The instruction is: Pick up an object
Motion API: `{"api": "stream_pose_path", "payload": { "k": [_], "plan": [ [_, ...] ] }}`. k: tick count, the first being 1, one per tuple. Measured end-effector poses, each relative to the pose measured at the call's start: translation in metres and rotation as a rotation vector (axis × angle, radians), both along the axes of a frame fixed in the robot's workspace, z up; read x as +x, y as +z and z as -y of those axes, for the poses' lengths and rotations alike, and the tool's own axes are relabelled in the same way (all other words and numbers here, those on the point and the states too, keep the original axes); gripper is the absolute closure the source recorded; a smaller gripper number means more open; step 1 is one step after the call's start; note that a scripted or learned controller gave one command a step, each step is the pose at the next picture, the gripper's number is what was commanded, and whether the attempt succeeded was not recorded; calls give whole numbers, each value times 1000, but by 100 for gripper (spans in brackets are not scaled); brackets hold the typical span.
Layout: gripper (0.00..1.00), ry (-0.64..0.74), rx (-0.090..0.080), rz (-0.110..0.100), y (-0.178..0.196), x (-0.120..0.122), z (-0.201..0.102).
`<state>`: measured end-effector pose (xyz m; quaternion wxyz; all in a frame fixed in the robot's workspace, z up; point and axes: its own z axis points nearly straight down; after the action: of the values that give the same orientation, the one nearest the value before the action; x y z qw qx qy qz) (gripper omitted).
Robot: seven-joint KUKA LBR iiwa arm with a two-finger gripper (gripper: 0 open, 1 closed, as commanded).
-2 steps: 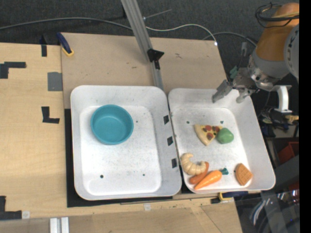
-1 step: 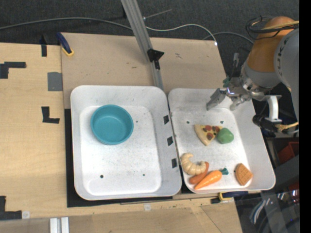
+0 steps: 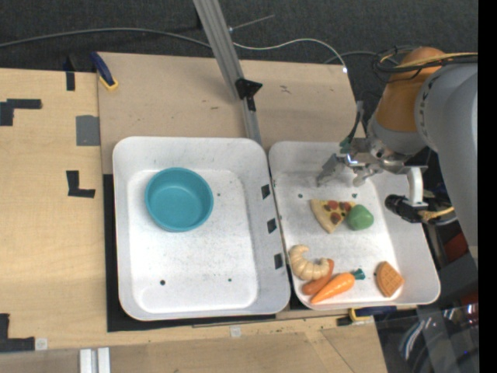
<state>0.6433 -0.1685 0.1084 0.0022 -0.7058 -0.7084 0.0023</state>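
The pizza slice [image 3: 332,213] lies mid right bin [image 3: 295,165], touching a green ball [image 3: 360,218], just below my gripper [image 3: 347,172]. My jaws stand spread wide, holding nothing. I judge I'm at the approach: next I must descend squarely over the slice. The ball crowds one side. Nearer the front lie a croissant [image 3: 308,264], carrot [image 3: 335,286] and cracker [image 3: 388,278]; a blue bowl [image 3: 179,199] sits in the left bin [image 3: 132,158].

Single fixed overhead view, slanted down on both bins [image 3: 268,158]; arm [image 3: 450,107] from right
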Motion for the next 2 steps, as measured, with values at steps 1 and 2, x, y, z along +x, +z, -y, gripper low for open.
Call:
{"api": "stream_pose_path", "payload": {
  "k": [1,2],
  "plan": [
    [100,1,0,4,14,1,-1],
    [100,-2,-1,12,77,0,3]
  ]
}}
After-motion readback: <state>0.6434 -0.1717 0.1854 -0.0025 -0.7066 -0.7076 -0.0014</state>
